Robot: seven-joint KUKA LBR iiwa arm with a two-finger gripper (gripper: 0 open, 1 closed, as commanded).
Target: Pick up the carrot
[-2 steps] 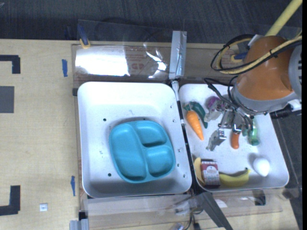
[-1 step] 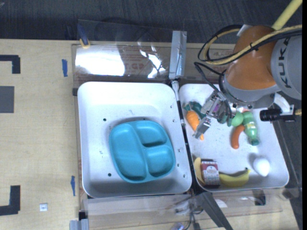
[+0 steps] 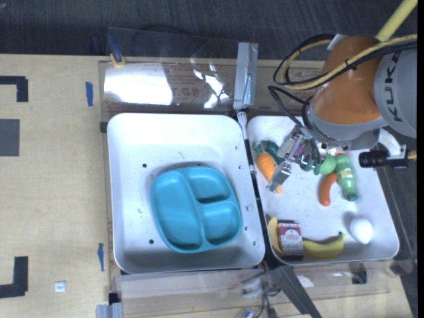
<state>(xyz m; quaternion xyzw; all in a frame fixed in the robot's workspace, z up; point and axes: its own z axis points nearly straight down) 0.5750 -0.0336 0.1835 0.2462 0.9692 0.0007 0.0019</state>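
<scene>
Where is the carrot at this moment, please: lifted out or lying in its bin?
In the bin: the carrot lies on the right bin's floor beside the gripper.

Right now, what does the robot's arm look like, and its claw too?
The arm is grey and chunky, with black letters on its side and a big rounded orange band above the wrist. Black cables loop beside it, and a yellow hose runs over the top. The claw is small and silvery metal.
</scene>
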